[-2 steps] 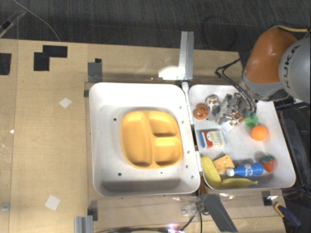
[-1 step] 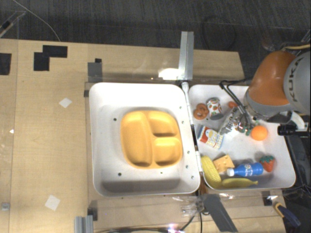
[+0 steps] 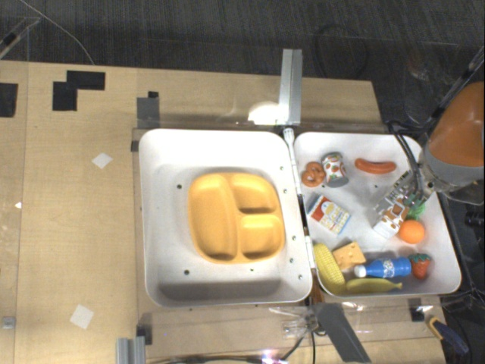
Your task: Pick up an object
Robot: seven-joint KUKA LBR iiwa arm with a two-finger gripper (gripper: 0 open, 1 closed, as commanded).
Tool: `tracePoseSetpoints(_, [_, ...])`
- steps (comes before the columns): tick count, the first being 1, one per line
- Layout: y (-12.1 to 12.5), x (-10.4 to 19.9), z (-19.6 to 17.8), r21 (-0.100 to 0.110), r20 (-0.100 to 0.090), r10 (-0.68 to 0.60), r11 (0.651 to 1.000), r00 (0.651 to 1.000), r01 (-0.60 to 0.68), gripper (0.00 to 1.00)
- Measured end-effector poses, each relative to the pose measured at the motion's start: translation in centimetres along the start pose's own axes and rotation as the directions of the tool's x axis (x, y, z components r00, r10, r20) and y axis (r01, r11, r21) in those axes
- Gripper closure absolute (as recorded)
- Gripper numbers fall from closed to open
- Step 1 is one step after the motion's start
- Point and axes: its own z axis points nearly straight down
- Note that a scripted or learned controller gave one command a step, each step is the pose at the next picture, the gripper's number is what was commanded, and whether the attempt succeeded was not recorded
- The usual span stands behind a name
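Observation:
The right bin [image 3: 447, 279] holds several small things: a red sausage [image 3: 375, 166], a brown pretzel [image 3: 313, 174], a small patterned can [image 3: 334, 169], a little carton [image 3: 329, 215], corn [image 3: 326, 262], a cheese wedge [image 3: 349, 254], a banana [image 3: 371, 285], a blue bottle [image 3: 383, 268], a strawberry [image 3: 421, 265] and an orange [image 3: 411, 232]. My gripper [image 3: 399, 201] hangs low over the bin's right side, just above a white packet [image 3: 386, 223] and up-left of the orange. The grey arm with its orange band [image 3: 458, 136] comes in from the right.
The left bin [image 3: 163, 203] holds a yellow divided tray [image 3: 235, 215]. A metal post [image 3: 291, 82] stands behind the wall between the two bins. Wooden bench lies to the left, and cables run near the arm.

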Motion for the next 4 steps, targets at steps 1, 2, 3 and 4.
tracePoseSetpoints(1, [0.1, 0.1, 0.0, 0.0, -0.001, -0.002, 1.0, 1.0, 0.002, 0.0])
tracePoseSetpoints(2, [10.5, 1.9, 2.3, -0.004, -0.002, 0.259, 0.966, 0.966, -0.259, 0.0])
tracePoseSetpoints(3, [13.5, 0.2, 2.4, 0.005, -0.003, 0.478, 0.879, 0.879, -0.478, 0.0])
tracePoseSetpoints(4, [14.0, 0.1, 1.0, -0.008, 0.003, 0.469, 0.883, 0.883, -0.469, 1.0])
